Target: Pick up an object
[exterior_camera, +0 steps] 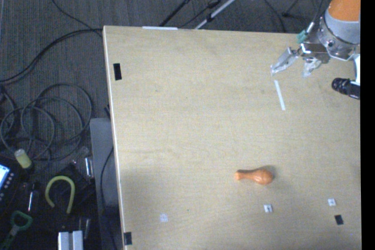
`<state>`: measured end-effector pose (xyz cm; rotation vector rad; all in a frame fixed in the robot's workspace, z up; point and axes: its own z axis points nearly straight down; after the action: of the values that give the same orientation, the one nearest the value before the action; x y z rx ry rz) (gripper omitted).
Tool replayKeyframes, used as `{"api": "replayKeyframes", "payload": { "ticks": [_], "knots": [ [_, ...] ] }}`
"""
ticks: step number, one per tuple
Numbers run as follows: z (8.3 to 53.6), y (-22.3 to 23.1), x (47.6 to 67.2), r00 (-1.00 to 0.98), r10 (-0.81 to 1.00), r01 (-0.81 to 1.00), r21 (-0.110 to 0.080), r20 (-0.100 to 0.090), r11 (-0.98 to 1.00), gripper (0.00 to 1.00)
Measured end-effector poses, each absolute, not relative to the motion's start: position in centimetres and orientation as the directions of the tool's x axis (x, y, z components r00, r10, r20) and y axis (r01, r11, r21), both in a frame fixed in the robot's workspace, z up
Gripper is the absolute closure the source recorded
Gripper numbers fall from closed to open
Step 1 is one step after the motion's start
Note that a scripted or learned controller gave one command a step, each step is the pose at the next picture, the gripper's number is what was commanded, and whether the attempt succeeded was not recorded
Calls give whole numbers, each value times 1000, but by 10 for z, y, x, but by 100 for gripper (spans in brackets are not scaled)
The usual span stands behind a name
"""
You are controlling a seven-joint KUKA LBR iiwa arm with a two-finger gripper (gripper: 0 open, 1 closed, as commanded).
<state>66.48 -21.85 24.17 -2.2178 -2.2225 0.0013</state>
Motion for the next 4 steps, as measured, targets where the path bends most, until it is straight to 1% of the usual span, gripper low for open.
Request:
{"api": "replayKeyframes", "payload": {
  "ticks": [1,2,3,4],
  "knots": [
    [112,-213,668,-2,1000,1000,-3,-3,2,0],
    [103,-223,669,-225,974,974,-2,-2,225,0],
    [85,-209,669,-374,928,928,-1,-2,374,0],
    [84,-152,669,-420,907,907,0,-1,420,0]
  ]
}}
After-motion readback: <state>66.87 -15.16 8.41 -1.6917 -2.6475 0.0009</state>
